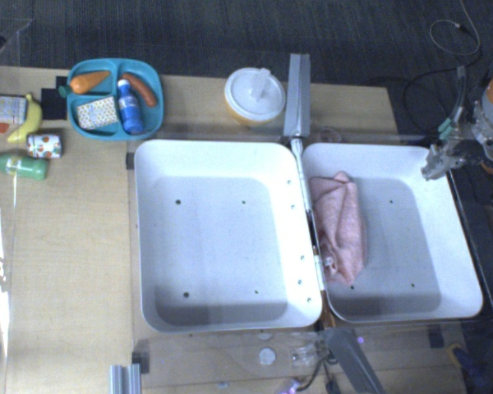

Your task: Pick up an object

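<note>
Over the right bin's [460, 245] far corner the jaws [434, 164], state unclear to me, should descend squarely onto the pink cloth [340, 224].

No text, brand, number or sign can be read. The small carton [3, 109] at the desk's far left edge carries a red and white printed label, and the little can [44, 145] beside it has a spotted wrap, but both are too small and blurred to make out.
</note>
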`<move>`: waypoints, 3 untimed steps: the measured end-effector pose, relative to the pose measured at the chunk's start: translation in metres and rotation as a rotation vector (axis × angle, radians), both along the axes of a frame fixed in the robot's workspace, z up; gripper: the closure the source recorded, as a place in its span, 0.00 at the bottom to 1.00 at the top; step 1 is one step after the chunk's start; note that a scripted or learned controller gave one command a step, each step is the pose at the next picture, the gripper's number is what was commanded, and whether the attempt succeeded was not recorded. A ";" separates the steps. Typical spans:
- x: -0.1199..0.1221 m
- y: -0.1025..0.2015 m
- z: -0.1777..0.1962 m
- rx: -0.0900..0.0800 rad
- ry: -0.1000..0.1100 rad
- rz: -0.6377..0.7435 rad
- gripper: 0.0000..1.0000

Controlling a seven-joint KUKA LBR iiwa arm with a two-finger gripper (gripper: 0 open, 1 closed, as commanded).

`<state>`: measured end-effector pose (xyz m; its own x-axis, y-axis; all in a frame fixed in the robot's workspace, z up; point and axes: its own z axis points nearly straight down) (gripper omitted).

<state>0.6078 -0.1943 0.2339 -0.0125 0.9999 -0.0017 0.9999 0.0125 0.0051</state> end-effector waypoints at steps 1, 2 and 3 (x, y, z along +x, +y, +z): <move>0.027 -0.010 -0.009 0.000 0.001 -0.014 1.00; 0.027 -0.010 -0.009 0.000 0.001 -0.014 0.00; 0.029 -0.008 0.002 -0.003 -0.004 -0.006 1.00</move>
